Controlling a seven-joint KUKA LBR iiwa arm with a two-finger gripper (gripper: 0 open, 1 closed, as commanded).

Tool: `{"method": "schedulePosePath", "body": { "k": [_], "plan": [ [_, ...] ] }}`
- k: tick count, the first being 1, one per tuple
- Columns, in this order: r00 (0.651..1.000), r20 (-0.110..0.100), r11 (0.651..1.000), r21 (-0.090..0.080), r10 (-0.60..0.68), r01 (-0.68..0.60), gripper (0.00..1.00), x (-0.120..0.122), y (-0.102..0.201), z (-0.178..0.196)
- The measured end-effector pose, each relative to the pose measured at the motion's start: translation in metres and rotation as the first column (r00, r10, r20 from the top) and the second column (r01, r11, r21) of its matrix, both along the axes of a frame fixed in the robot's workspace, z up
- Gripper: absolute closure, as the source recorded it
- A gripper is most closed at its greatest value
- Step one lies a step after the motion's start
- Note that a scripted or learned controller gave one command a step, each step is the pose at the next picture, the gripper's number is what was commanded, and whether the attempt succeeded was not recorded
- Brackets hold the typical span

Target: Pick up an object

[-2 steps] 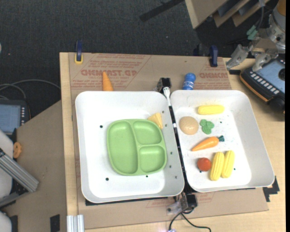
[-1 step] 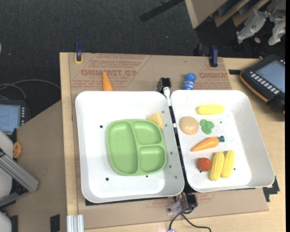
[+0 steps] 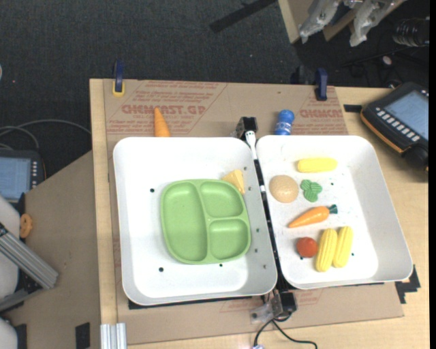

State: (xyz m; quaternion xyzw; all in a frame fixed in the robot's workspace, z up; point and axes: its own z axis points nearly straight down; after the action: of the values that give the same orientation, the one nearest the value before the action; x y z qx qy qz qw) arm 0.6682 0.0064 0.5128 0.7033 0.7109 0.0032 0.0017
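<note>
Starting nearest the cam, in the right bin (image 3: pixel 381 204): two yellow corn cobs (image 3: pixel 334 247) lie side by side at the front, touching each other. A red tomato (image 3: pixel 306 247) sits just left of them, touching or nearly so. Next back is an orange carrot w/ green top (image 3: pixel 312 216), lying at a slant, green end to the right. Behind that a tan ball (image 3: pixel 284 189) sits near the bin's left wall, w/ a green leafy piece (image 3: pixel 312 190) just beside it on the right. Farthest back in this bin is a yellow oblong piece (image 3: pixel 317 164), lying crosswise.

Left bin (image 3: pixel 136 177): a green divided plate (image 3: pixel 204 220) w/ three compartments sits about mid-bin. A small yellow wedge (image 3: pixel 235 180) is at its far right corner, touching the rim.

Behind the bins, on the cardboard sheet (image 3: pixel 204 102): an orange cone-shaped piece (image 3: pixel 161 123) beyond the left bin and a blue item (image 3: pixel 284 121) beyond the right bin. Two blue clamps (image 3: pixel 119 78) hold the sheet's far edge. A black handheld screen unit (image 3: pixel 402 123) lies at the far right.

Farthest of all, at the top edge, is the gripper (image 3: pixel 338 20), pale and partly cut off. Can't tell if it's spread or closed. Every pickable item lies well apart from it, nearer the cam, w/ nothing seen in its grasp. Closest to it are the blue item and the yellow oblong piece.
</note>
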Motion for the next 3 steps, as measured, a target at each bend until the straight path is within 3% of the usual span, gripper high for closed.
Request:
{"method": "schedulePosePath", "body": {
  "k": [1, 2, 3],
  "plan": [
    [1.000, 0.000, 1.000, 0.000, -0.004, 0.004, 0.00, -0.002, 0.058, 0.024],
    [1.000, -0.002, 1.000, -0.001, -0.006, 0.006, 0.00, -0.002, 0.116, 0.022],
    [1.000, 0.003, 1.000, -0.002, -0.007, 0.007, 1.00, -0.001, 0.114, 0.034]
  ]
}}
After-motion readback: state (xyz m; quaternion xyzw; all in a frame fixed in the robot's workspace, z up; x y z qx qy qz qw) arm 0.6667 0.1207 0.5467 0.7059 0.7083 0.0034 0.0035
